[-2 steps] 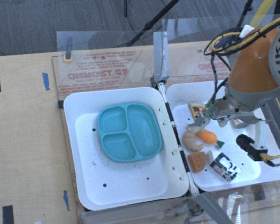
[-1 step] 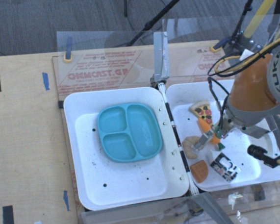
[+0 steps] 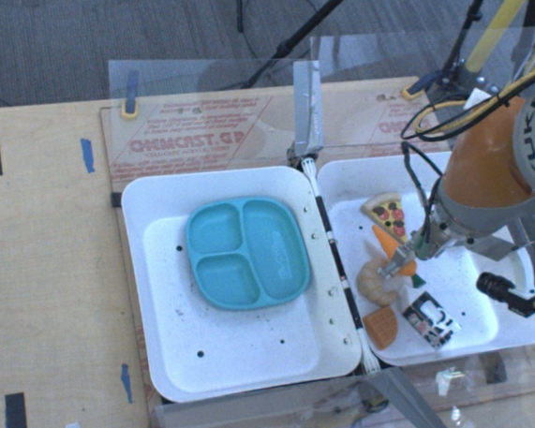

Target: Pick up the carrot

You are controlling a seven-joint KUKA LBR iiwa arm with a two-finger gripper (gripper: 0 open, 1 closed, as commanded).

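Gripper [image 3: 406, 263] in right bin [image 3: 514, 330], fingers closed on carrot [image 3: 390, 245], pizza slice [image 3: 385, 213] just behind carrot, teal plate [image 3: 249, 253] left of it

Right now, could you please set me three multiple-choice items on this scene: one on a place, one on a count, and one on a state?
1. Where does the carrot lie?
A. In the right bin, below the pizza slice
B. On the teal plate
C. On the wooden bench, outside the bins

2. How many compartments has the teal plate?
A. Two
B. Three
C. Five

3. How does the gripper stand to the carrot?
A. High above the left bin
B. Down in the right bin, at the carrot's lower end
C. Resting on the plate

Answers:
1. A: the orange carrot lies in the right bin, just under the pizza slice.
2. B: two ridges split the plate into three sections.
3. B: the gripper's tip meets the carrot beside the bread roll.
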